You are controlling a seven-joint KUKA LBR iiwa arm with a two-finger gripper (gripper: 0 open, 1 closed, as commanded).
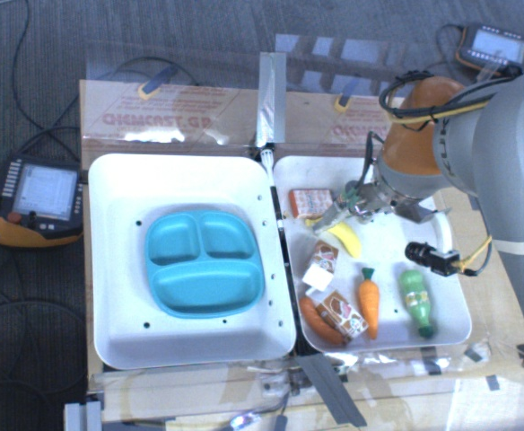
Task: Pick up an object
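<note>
2 white bins: left bin (109, 268) w/ blue tray (205, 263); right bin (455, 317), center-right of frame, w/ banana (344, 238), carrot (369, 299), green bottle (416, 302). Gripper (338, 214) above banana, grip state unclear.

Even bright light; soft focus (mild glare)

The right bin (459, 323) is crowded: banana (345, 238), carrot (369, 300), green bottle (415, 302) and snack packets (334, 311) lie close together. A bare strip runs between carrot and bottle. In the left bin (109, 241), a blue divided tray (205, 263) fills the middle.
</note>
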